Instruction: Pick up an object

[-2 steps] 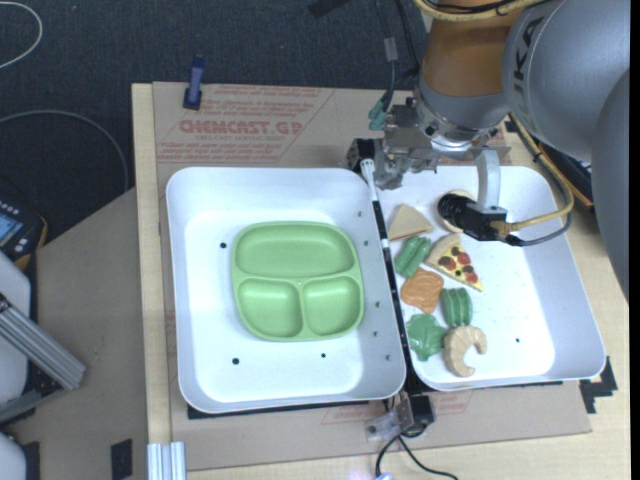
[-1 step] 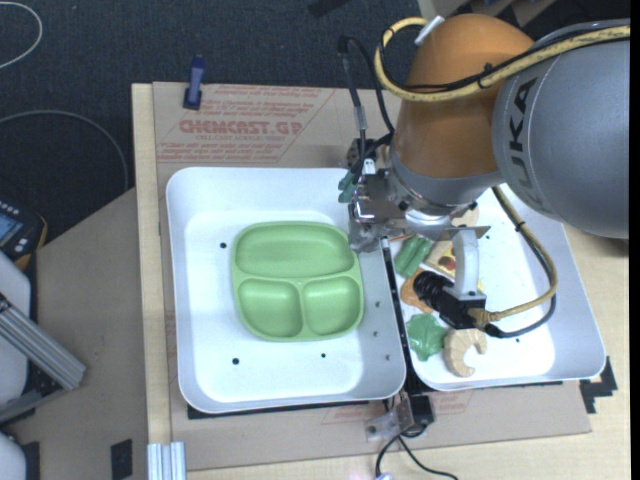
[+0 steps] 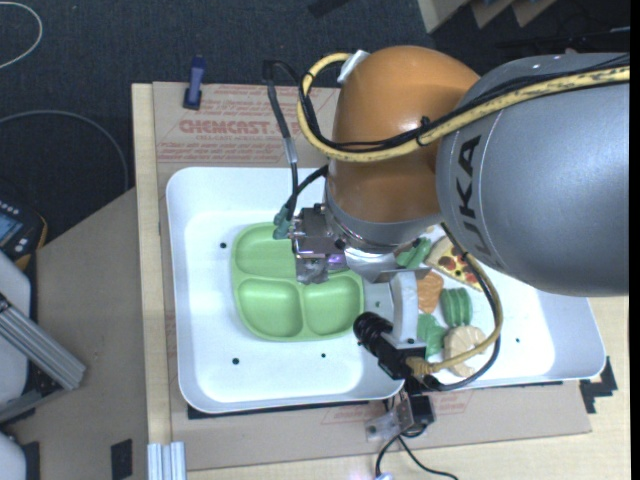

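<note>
Where dark carpet surrounds the cardboard-topped bench, white bin, green tray — pincer grip unreadable.

Lighting: even, bright, overhead; no single source evident. Glare: soft highlights lay on the orange band and grey arm. Shadows: faint, diffuse, beneath the arm across the white bins. Focus: bench sharp; the arm, nearest the lens, looked slightly soft. Surrounding floor was dark. Edge distortion: mild.
</note>
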`<state>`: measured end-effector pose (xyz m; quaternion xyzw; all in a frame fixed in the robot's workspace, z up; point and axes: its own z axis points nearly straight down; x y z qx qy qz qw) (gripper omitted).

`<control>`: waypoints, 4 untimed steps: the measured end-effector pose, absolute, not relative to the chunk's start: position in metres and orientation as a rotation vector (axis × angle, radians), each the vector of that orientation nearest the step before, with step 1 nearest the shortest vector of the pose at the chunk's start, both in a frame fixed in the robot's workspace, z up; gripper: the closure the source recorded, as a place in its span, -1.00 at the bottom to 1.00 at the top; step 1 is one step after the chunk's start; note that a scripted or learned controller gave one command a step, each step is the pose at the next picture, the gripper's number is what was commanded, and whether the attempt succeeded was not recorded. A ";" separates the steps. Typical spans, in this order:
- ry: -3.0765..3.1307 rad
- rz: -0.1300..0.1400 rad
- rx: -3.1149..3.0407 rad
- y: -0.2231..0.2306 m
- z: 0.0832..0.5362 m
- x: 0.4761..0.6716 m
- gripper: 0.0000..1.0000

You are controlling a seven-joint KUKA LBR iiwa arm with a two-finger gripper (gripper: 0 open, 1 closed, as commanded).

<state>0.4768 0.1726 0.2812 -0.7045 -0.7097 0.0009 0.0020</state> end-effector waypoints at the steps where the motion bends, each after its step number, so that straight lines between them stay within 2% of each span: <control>1: -2.222 -0.009 -2.228 0.146 0.285 0.577 1.00; 2: -2.226 0.004 -2.212 0.228 0.269 0.544 1.00; 3: -2.213 0.006 -2.226 0.148 0.322 0.477 1.00; 4: -2.221 0.004 -2.218 0.193 0.278 0.479 1.00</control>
